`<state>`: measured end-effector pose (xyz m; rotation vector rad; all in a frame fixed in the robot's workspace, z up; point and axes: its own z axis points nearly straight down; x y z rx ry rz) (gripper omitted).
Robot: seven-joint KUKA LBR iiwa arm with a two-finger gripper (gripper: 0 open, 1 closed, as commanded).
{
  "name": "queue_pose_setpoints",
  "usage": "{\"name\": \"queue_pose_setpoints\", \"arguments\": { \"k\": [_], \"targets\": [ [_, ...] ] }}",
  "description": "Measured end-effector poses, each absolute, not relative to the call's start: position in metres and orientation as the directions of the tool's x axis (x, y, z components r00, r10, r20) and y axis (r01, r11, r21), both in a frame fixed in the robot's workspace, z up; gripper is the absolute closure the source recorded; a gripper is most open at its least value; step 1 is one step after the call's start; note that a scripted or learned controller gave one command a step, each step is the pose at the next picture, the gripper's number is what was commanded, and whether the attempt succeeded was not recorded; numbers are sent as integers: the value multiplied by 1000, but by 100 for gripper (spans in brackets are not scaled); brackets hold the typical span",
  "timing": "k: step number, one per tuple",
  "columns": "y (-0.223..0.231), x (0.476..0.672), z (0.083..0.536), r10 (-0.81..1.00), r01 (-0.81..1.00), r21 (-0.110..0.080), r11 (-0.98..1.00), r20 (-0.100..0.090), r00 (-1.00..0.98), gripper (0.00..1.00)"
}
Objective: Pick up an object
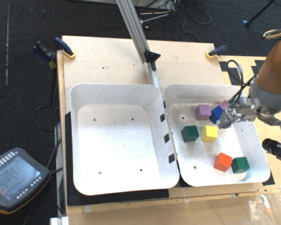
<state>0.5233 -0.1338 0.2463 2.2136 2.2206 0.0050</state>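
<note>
Several small cubes lie in the right bin (187, 172): a purple one (203, 111), a blue one (217, 113), a dark green one (190, 133), a yellow one (209, 133), an orange one (222, 162) and a green one (240, 164). My gripper (227, 117) reaches in from the right and is low in the bin. It sits right against the blue cube's right side, just above the yellow cube. The wrist hides part of the blue cube, and a pale purple shape (224, 105) peeks out behind it.
The left bin (117, 139) sits beside the right one, the two meeting at a shared rim (167, 135). A metal pole (133, 25) slants up from the back. Clamps (65, 48) hold the board's far corners. A teach pendant (14, 179) lies at lower left.
</note>
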Motion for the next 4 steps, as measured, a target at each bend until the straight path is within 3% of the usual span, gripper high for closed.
{"name": "queue_pose_setpoints", "arguments": {
  "k": [2,3,4],
  "targets": [
    [-31,510,254,1000,1000,0,8,2,-8,100],
    [23,522,247,1000,1000,0,8,1,-8,100],
    [76,522,253,1000,1000,0,9,2,-9,100]
  ]
}}
